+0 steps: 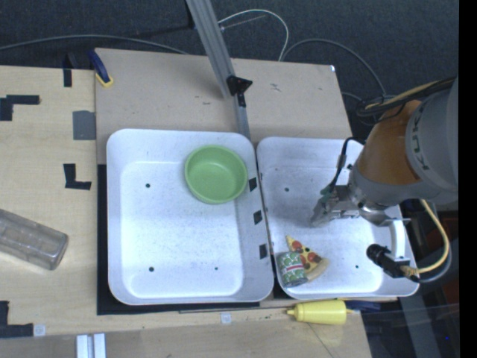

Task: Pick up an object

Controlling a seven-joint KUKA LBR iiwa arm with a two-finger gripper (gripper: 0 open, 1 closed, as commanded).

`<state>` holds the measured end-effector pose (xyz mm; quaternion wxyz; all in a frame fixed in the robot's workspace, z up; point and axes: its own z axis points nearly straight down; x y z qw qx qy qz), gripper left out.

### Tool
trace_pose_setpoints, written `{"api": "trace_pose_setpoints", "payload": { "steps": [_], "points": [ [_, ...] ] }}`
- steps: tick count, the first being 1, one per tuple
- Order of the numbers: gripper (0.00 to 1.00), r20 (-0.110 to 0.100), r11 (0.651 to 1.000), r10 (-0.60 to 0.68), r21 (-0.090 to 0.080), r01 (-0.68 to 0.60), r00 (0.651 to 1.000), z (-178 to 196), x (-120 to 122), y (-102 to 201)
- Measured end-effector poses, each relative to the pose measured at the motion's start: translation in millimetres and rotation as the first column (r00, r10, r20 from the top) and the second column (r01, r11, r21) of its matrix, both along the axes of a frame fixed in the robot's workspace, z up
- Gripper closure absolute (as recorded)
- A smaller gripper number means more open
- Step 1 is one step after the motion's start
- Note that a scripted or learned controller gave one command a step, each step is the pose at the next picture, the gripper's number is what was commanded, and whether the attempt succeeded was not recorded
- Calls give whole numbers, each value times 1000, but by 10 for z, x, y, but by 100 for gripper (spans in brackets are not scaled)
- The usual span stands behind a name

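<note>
Pincer (322, 213) sits low in the right bin (298, 155), near its middle, tips close to the bin floor; can't tell whether it's apart or together from this angle, and nothing visible between the tips. Grey arm (417, 155) with orange band comes in from the right.

Right bin holds 2 items, both at its near-left corner and touching: 1 pizza-slice toy (307, 257) and 1 green packet-like item (290, 268) (print too small to read). Both lie a short way from the pincer, apart from it.

Left bin (127, 200) holds 1 green bowl (216, 174), upright, at the far-right part, close to the wall between the bins.

Outside the bins: 1 yellow bottle (322, 312) lying on its side just in front of the right bin; 1 clear plastic container (30, 239) lying on the tabletop (164, 88) well left of the bins; 1 blue-and-yellow clamp-like item (100, 67) at the far-left corner of the board.

Tabletop is light wood with black tape marks on the left. 1 metal rod (212, 32) slants in from the top toward the bin junction. Dark carpet (373, 21) behind, with loose cables across it.
</note>
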<state>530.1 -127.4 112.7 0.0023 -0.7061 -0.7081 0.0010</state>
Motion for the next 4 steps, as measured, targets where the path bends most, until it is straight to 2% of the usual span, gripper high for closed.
{"api": "trace_pose_setpoints", "payload": {
  "steps": [2,3,4],
  "points": [
    [100,9,1000,-1,-3,1,1000,1119,-18,27],
    [100,3,1000,4,0,-4,1000,1014,189,499],
    [100,4,1000,6,0,-6,1000,1037,382,1099]
  ]
}}
